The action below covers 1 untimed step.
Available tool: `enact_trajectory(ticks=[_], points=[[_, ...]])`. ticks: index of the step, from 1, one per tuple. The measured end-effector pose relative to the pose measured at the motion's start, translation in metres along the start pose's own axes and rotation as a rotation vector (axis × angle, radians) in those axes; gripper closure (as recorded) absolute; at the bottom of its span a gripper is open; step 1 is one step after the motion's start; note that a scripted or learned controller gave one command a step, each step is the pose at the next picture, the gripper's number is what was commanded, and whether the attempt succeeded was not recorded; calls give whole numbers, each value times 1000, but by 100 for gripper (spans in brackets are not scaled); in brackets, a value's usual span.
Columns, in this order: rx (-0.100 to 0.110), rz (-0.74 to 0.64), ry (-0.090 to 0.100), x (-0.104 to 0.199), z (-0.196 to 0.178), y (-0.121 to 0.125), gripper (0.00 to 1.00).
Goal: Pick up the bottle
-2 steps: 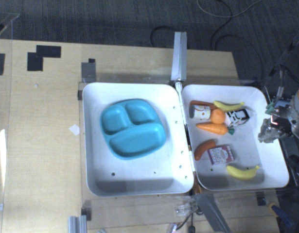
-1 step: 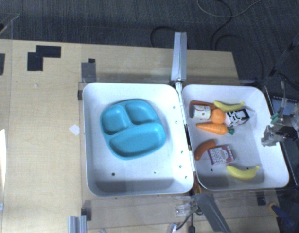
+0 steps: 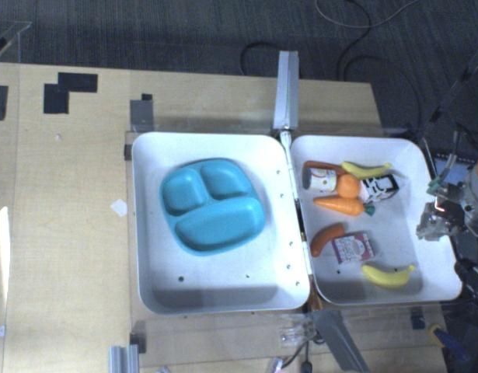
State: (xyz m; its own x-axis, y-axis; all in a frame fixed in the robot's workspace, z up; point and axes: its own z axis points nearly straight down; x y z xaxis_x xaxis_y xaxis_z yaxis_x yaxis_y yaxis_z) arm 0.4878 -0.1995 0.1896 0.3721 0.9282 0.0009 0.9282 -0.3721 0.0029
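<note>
The bottle [image 3: 319, 178] is small, with a dark top and a white and red label. It lies on its side in the back left corner of the right bin [image 3: 409, 158]. An orange ball [image 3: 348, 186] and a carrot [image 3: 338, 205] rest against it. My gripper [image 3: 435, 222] hangs over the right rim of that bin, well to the right of the bottle and apart from every object. Nothing shows in its grasp.
The right bin also holds a yellow banana [image 3: 367, 168] at the back, a black and white item [image 3: 382, 186], a brown sausage [image 3: 327, 238], a red packet [image 3: 353, 249] and a second banana [image 3: 389, 275]. A blue divided plate [image 3: 213, 206] sits in the left bin [image 3: 149, 231].
</note>
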Motion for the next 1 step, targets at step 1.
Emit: enact_trajectory(ticks=[1], points=[[0,-37,0,3,-5,-1,100]])
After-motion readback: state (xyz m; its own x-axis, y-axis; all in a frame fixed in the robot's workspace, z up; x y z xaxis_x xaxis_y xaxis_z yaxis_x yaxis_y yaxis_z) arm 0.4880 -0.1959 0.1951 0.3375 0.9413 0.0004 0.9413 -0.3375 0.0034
